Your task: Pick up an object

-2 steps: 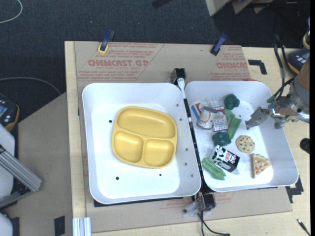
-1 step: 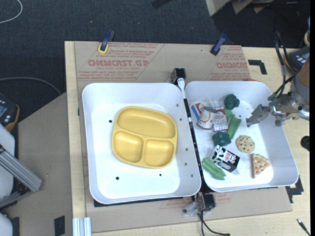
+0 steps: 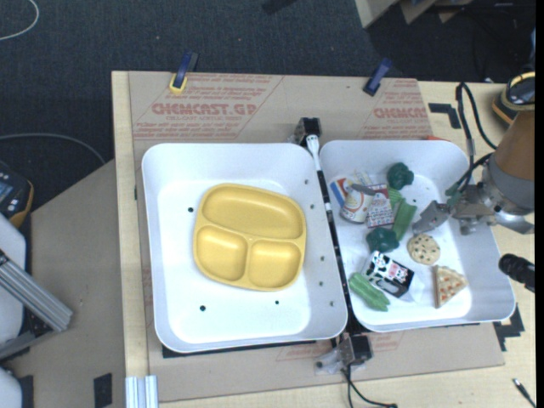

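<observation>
So on your surface (image 3: pixel 127 228) you've got two white bins side by side, and I'll use the round cookie (image 3: pixel 422 248) in the right bin (image 3: pixel 501 300) as the reference. Your pincer (image 3: pixel 431 217) sits just above that cookie, reaching in from the right, and honestly you can't tell how far open it is or whether it has hold of anything. Below-right of the cookie there's a pizza slice (image 3: pixel 447 284), left and a bit lower a black-and-white cow-print thing (image 3: pixel 390 274), and further lower-left a green pea pod (image 3: pixel 368 291). Up-left of the cookie sits a small can (image 3: pixel 357 202). Way off left, the other bin (image 3: pixel 161 253) carries a yellow divided plate (image 3: pixel 249 236).
</observation>
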`<action>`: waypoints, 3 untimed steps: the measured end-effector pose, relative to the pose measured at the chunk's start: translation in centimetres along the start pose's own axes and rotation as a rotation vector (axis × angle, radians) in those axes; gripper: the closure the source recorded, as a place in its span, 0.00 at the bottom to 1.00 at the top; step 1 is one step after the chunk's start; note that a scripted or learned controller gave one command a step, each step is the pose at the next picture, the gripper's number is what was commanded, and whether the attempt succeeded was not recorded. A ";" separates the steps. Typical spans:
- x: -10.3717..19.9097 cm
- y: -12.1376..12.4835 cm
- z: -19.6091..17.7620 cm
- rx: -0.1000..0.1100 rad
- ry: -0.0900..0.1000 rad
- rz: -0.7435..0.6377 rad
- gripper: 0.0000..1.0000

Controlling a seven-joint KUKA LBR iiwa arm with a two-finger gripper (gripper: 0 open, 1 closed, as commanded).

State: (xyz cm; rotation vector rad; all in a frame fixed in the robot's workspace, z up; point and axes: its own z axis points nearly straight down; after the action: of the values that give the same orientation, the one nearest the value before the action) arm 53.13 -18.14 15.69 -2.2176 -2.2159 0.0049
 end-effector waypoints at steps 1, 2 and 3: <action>-0.1 -0.1 4.3 0.000 0.000 -0.001 0.00; 0.0 -0.2 7.4 -0.001 0.000 -0.001 0.00; -0.1 0.0 6.0 -0.010 -0.003 0.000 1.00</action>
State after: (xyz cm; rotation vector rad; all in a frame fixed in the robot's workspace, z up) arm 53.11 -18.21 9.66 -2.2237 -2.2227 -0.0037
